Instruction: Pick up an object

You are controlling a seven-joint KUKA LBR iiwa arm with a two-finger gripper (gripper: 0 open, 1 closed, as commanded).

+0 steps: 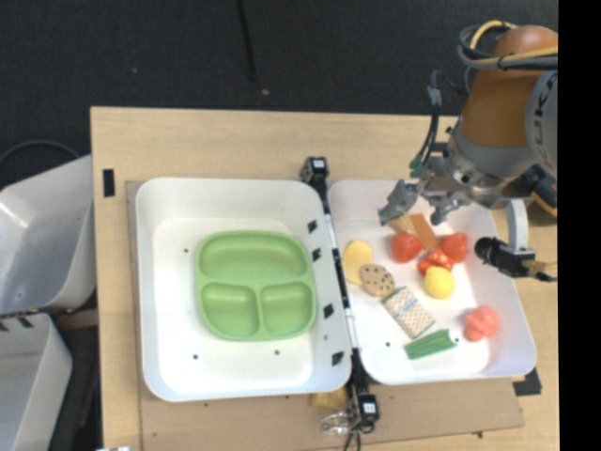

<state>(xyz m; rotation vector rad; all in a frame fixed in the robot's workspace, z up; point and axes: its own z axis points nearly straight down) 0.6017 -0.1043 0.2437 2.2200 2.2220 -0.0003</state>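
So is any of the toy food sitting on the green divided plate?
No: the green divided plate lies bare in the left bin, and the toy food lies in the right bin.

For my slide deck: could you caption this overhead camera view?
Grey-and-orange arm's tool poised above the right white bin of small toy foods, beside the left white bin holding a green divided plate.
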